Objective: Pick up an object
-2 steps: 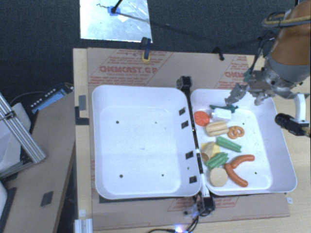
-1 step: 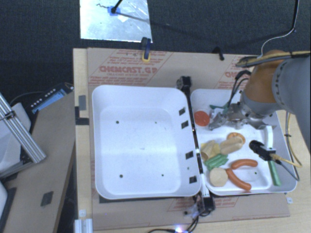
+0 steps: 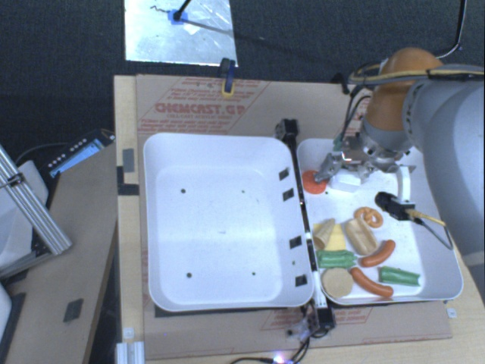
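Toy food pieces fill the near part of the right white bin (image 3: pixel 439 279): a small red-orange round disc (image 3: pixel 313 180) lies at the bin's left wall, just beside the gripper (image 3: pixel 342 167), which hangs low over the bin's far end; whether its jaws are parted or closed on anything cannot be told. Nearer the camera lie a knotted brown pretzel (image 3: pixel 369 217), a pale yellow wedge (image 3: pixel 326 233), a tan bread roll (image 3: pixel 361 237), two glossy red-orange sausages (image 3: pixel 377 253), two green pods (image 3: pixel 336 259) and a beige round biscuit (image 3: pixel 337 282). The left white bin (image 3: pixel 220 222) is smooth plastic. Both bins rest on printed brown cardboard (image 3: pixel 201 105) above dark carpet (image 3: pixel 61 44).
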